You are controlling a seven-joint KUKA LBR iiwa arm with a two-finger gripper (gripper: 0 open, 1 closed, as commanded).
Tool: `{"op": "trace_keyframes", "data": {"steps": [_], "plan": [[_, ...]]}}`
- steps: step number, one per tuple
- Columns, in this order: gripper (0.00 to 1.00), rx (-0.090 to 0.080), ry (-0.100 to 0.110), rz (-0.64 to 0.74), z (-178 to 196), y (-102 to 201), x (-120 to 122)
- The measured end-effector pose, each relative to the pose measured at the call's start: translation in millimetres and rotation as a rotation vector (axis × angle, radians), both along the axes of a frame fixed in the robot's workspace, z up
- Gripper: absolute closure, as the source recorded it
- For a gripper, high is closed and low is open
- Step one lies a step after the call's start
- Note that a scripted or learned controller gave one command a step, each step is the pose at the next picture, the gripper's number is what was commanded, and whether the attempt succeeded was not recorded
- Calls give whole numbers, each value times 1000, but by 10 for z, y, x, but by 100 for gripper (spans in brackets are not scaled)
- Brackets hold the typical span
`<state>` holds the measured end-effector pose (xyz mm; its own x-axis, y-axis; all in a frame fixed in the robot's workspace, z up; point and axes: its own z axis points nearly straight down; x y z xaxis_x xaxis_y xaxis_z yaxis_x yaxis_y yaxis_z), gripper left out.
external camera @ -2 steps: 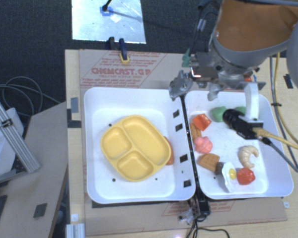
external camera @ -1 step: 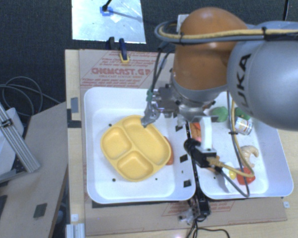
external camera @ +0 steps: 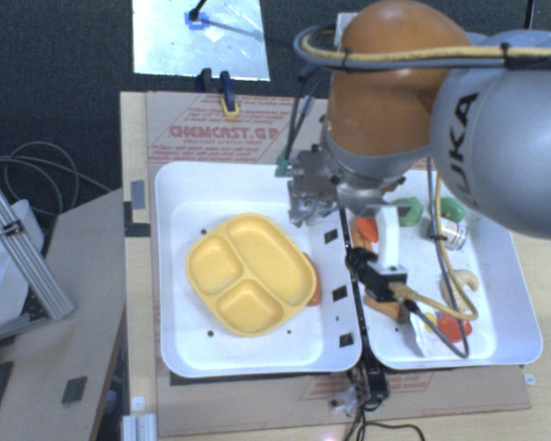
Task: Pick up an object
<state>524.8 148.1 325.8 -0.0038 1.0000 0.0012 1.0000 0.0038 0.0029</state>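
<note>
A yellow three-compartment plate (external camera: pixel 248 274) lies flat in the left bin (external camera: pixel 179 338). My gripper (external camera: pixel 309 211) hangs low over the left bin's far right corner, close to the divider between the bins and just beyond the plate's far right edge. Nothing shows between the gripper and the plate. In the right bin (external camera: pixel 519 324) lie a green curved piece (external camera: pixel 410 212), a red-orange piece (external camera: pixel 366 231), a small silver can (external camera: pixel 454 237), a tan piece (external camera: pixel 466 283) and a red piece (external camera: pixel 454 328). The arm covers the far part of that bin.
A sliver of something orange (external camera: pixel 315 291) peeks out from under the plate's right edge. Brown cardboard (external camera: pixel 216 127) lies under the bins, with a shiny sheet (external camera: pixel 197 26) behind it. A metal frame (external camera: pixel 18 246) stands at the left.
</note>
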Motion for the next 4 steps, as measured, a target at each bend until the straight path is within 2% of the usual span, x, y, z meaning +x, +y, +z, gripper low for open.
{"op": "trace_keyframes", "data": {"steps": [1, 2, 3, 4], "plan": [[100, 6, -18, 1, 2198, -99, -302], [0, 0, 1, 0, 2093, -91, -298], [0, -5, 17, -3, -179, -134, -402], [0, -6, 11, -13, -1085, -1051, -392]]}}
